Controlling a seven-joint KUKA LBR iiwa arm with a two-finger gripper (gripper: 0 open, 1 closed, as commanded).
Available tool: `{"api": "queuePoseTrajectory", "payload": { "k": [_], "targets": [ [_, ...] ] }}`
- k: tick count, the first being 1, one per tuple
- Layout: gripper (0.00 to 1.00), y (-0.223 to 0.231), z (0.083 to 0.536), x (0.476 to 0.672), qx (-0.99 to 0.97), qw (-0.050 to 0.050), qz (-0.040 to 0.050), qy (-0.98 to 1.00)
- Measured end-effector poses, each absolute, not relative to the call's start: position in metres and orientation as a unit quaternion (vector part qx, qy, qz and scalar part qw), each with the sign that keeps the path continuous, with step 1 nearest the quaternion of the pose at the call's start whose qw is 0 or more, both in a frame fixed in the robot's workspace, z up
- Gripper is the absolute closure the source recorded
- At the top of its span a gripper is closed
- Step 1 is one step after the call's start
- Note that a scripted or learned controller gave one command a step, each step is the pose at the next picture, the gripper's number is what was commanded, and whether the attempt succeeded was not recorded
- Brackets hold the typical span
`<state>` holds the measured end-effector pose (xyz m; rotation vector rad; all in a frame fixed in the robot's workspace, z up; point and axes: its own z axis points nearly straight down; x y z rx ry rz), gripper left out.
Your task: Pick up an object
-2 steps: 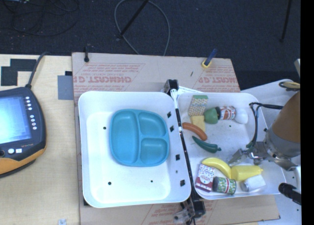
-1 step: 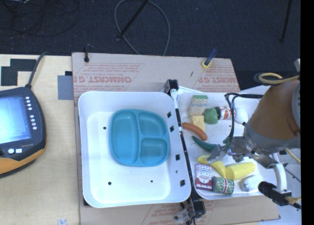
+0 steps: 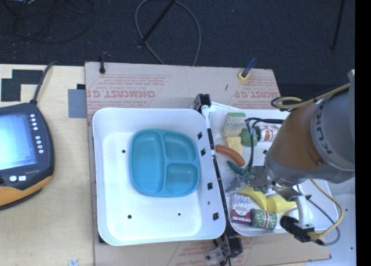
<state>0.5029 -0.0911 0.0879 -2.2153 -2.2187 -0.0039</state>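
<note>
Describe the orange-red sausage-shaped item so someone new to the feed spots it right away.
Start at the right white bin, the cluttered one under the arm. Along its left wall, about midway down, lies the hot dog, slanting down toward the right. It is the only long orange-red piece; the sponge-like block above it is pale and speckled, and the banana below is yellow.

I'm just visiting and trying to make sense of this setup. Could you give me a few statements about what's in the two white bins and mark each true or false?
1. A blue divided plate lies in the left bin. True.
2. The small objects are piled in the left bin. False: they lie in the right bin, among them a hot dog toy and a banana toy.
3. The arm reaches over the right bin. True.
4. The plate is red. False: it is blue.
5. A handheld screen device sits inside a bin. False: it rests on the bench, left of both bins.
</note>
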Motion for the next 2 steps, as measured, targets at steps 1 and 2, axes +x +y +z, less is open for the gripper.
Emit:
{"api": "queuePoseTrajectory", "payload": {
  "k": [1, 2],
  "targets": [
    [1.00, -0.093, 0.101, 0.504, -0.708, 0.000, -0.0024, -0.706],
    [1.00, -0.030, 0.193, 0.552, -0.705, -0.002, -0.0028, -0.710]
  ]
}}
